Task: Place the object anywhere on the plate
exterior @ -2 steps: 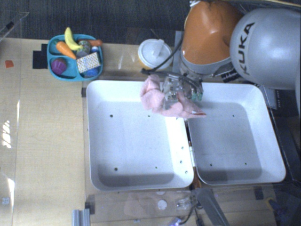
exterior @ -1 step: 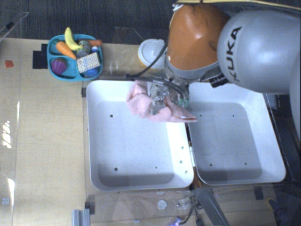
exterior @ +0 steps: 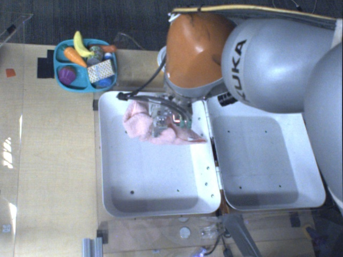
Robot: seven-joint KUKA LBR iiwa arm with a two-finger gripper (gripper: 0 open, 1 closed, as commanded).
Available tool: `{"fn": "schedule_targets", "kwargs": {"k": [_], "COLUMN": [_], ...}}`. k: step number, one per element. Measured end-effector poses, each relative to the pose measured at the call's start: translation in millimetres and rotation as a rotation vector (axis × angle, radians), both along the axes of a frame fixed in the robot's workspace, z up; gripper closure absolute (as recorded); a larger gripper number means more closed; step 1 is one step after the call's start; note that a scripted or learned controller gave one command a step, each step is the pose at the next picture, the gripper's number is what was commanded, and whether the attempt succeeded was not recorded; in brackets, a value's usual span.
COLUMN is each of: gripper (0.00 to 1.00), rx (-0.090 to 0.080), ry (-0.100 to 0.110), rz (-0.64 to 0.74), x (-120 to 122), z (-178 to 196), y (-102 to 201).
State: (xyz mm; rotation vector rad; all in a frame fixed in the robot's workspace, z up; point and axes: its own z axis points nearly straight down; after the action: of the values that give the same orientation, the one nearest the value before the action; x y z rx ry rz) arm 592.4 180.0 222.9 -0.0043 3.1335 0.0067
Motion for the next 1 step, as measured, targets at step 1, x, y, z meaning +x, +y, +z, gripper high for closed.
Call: {"fn": "schedule_targets", "kwargs": {"k": [1], "gripper": [1.0], "rx": [0.0], "ry": [0.001], "rz": [-0.001], "x": [-25.2], "z": [3.1], "y": [45.1]}}
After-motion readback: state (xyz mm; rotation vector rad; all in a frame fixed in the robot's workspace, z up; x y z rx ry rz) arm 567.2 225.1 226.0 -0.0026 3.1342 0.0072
